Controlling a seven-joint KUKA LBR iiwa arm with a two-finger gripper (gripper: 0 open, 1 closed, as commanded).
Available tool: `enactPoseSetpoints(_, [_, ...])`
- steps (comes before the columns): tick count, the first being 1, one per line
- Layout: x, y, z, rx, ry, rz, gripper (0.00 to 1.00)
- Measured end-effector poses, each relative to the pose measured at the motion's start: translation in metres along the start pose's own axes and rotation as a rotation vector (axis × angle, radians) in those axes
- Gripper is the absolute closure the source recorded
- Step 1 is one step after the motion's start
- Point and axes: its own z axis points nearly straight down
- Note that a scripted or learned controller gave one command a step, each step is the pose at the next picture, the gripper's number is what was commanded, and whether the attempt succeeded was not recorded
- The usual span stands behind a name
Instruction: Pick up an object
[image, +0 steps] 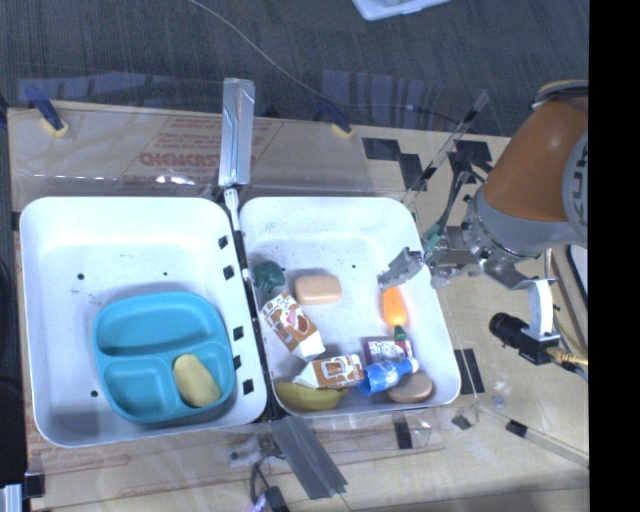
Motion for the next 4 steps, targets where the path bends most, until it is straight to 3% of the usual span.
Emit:
enactPoseSetpoints(1, [-0.014,-0.011,0.095,0.005,0.001,0.217,0.00])
enactPoseSetpoints(2, [-0.018,-0.014,0.151,-0.011,-0.005,0.190,0.00])
enactPoseSetpoints(3, [-0.016,-0.003,0.167,-0.004,-0.001,0.173,0.00])
enactPoseSetpoints(4, [0.005,0.030,0.113,-0.003,0.000,0.006,0.00])
